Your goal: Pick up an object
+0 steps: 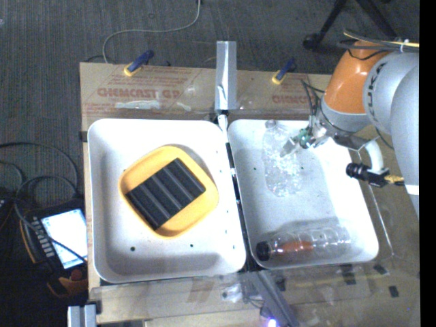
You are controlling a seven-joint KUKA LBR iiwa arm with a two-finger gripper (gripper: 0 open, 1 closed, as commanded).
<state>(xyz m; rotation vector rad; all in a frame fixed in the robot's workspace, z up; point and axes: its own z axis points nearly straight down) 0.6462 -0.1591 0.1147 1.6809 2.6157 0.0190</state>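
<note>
A: Well, hard to tell whether open or closed; gripper [304, 139] sitting low at the far edge of the right bin [357, 206], right against the crumpled clear plastic [283, 162].

B: Anything lifted yet?

A: Apparently not. Plastic resting on the bin floor, so pick not yet done; grasp and lift left to do.

B: And the count?

A: Two white bins. In the right one, two things: the crumpled plastic and a clear bottle [303, 244] lying along the near wall. In the left bin [109, 148], one yellow-and-black tray-like object [169, 191].
</note>
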